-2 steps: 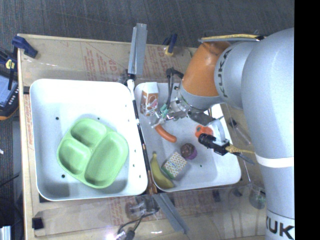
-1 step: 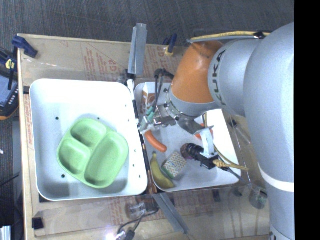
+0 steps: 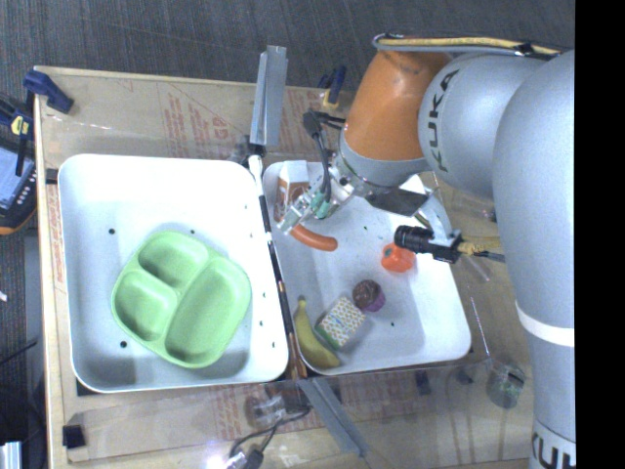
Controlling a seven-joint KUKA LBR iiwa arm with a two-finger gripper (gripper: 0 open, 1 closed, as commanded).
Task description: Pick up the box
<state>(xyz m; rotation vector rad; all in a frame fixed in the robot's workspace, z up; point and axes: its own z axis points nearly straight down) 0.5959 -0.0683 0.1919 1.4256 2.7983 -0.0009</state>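
A small patterned box (image 3: pixel 342 321) lies near the front of the right bin (image 3: pixel 444 332), between a banana (image 3: pixel 312 338) and a dark purple round thing (image 3: pixel 368 295). My gripper (image 3: pixel 312 205) hangs over the back left corner of that bin, well behind the box and apart from it. It sits just above a red sausage (image 3: pixel 313 238) and beside a brownish packet (image 3: pixel 292 197) that leans in the corner. The arm's orange band (image 3: pixel 391 106) and grey wrist cover the bin's back edge.
An orange-red tomato-like fruit (image 3: pixel 396 258) rests mid-right in the right bin. The left bin (image 3: pixel 88 193) holds a green divided plate (image 3: pixel 181 299). A metal bar (image 3: pixel 268 96) stands behind the ridge between the bins.
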